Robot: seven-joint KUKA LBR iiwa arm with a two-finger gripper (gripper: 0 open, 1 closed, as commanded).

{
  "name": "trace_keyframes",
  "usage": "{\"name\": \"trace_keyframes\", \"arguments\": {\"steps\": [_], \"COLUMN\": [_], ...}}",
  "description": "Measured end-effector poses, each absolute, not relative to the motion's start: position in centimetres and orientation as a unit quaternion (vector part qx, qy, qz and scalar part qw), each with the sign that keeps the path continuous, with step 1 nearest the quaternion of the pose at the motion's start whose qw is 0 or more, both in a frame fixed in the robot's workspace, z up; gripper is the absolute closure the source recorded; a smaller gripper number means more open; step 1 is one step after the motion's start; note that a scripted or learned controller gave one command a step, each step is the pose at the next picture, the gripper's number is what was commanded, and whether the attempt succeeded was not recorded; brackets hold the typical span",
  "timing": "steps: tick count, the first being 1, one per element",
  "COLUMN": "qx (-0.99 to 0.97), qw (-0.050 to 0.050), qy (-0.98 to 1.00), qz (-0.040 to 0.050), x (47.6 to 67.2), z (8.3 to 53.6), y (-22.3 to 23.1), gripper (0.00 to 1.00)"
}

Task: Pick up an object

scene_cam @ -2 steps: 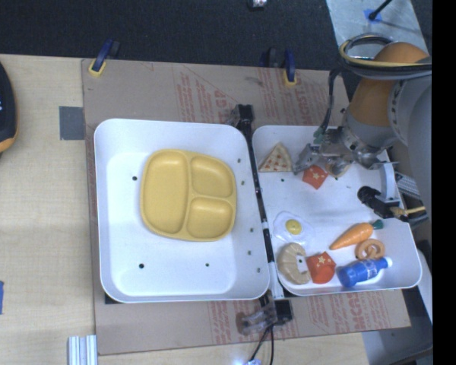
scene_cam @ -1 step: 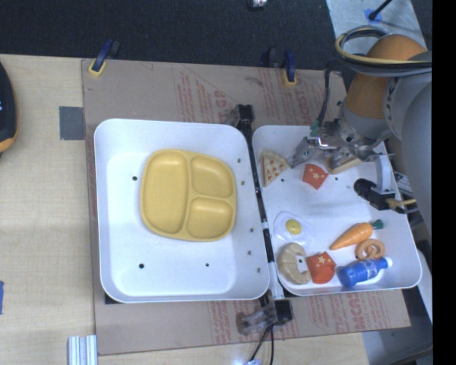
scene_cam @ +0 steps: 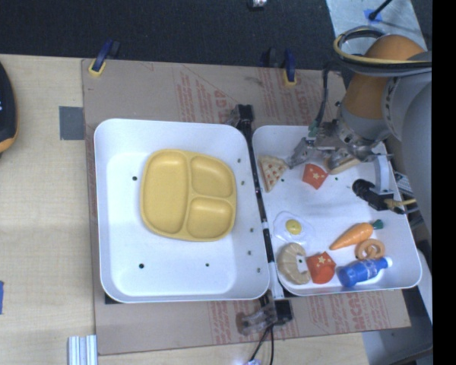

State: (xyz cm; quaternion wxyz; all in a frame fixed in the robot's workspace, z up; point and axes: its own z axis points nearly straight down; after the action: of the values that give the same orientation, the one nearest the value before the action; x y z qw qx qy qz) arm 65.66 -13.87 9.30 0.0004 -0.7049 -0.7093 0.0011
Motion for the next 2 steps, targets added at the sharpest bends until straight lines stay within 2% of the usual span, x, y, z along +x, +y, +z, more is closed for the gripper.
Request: {"name": "trace_keyframes", "arguments": {"steps": [1, 2], "qx": [-0.706, -0.704], "qw": [0.004, -0.001], "qy": [-0.708, -0.71], "qz": [0.0036, -0.0013], "x": [58.0, 65.8], "z": [9.1, 9.3], "y": [-15.0, -12.7], "gripper": [0.0, 0.0]}}
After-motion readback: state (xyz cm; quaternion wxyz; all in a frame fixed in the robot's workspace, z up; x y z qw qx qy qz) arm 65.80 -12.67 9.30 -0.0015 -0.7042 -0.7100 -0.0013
